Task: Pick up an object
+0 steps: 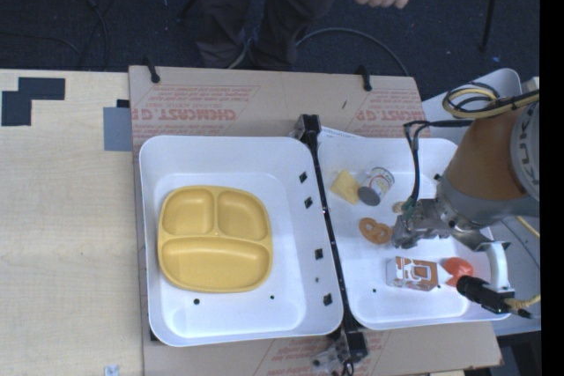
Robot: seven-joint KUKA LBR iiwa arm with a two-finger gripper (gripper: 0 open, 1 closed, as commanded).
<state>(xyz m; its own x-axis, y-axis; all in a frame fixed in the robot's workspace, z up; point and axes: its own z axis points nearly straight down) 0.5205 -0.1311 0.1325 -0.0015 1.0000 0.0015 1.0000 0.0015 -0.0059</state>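
- Camera view: I see my hand (407, 233) low in the right bin (370, 304), just beside the pretzel (374, 232).
- Grip state: I cannot tell.

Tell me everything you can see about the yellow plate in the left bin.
The yellow plate is a rounded-square divided dish, seemingly smooth plastic, with three compartments: two smaller ones along its far side and one wide one along its near side. It lies flat and right side up on the floor of the left bin, towards that bin's left side. Nothing sits in its compartments, and nothing but the bin floor touches it.
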